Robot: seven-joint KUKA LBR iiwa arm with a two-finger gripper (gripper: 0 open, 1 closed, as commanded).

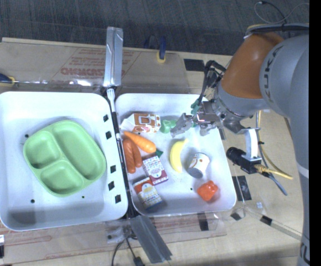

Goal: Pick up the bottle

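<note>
A small green bottle (167,126) lies near the back of the right bin (218,101), between an orange and white carton (145,122) and the gripper. My gripper (193,125) hangs over the back middle of that bin, just right of the bottle. Its fingers (181,124) stand spread, and the left one reaches down beside the bottle's right end. I see nothing held between them. The wrist hides part of the bin's back right corner.
The right bin also holds a carrot (140,142), sausages (130,155), a banana (176,155), a white cup (198,164), a red fruit (207,190) and two small cartons (155,169). A green divided plate (65,157) lies in the left bin (11,107).
</note>
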